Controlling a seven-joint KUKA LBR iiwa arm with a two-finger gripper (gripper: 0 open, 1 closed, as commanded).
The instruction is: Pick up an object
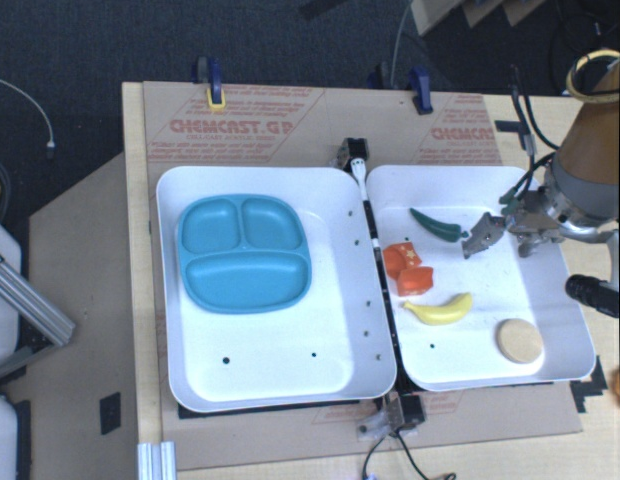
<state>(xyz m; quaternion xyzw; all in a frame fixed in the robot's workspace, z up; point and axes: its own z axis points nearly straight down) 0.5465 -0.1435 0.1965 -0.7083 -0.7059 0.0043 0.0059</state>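
Observation:
The right bin [550, 298] holds a dark green pepper [437, 225], a red-orange chunk [406, 269], a yellow banana [440, 309] and a round tan biscuit [519, 340]. My gripper [503, 239] hangs over the upper right part of this bin, just right of the pepper's tip. Its two fingers [479, 238] stand apart, open, with nothing between them. The banana and biscuit lie below it, nearer the front edge.
The left bin [190, 358] carries a blue divided plate [245, 252]. A black divider strip [375, 258] runs between the bins. Blue clamps [212, 78] hold the brown board at the back. The arm's orange band [595, 138] stands at the right edge.

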